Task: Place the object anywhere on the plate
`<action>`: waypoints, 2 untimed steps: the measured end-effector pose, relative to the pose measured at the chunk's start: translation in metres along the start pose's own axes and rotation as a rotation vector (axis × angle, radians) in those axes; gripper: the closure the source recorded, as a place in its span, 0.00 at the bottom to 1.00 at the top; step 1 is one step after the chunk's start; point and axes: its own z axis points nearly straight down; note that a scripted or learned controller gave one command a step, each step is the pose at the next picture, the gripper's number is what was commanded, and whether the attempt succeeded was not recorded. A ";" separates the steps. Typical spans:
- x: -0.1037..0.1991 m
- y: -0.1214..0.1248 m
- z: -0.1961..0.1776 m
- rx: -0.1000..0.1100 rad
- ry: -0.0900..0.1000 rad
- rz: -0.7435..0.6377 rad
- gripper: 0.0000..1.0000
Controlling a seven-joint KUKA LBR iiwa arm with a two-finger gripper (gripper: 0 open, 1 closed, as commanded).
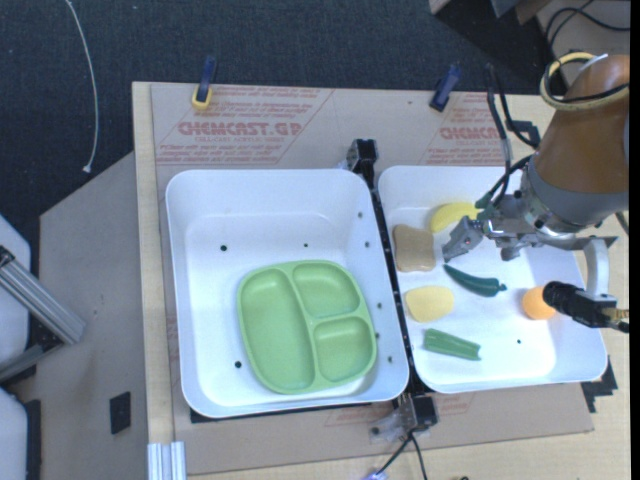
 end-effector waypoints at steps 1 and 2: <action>-0.002 -0.005 0.044 0.003 0.001 0.001 0.00; -0.003 -0.008 0.087 0.003 0.001 0.001 0.00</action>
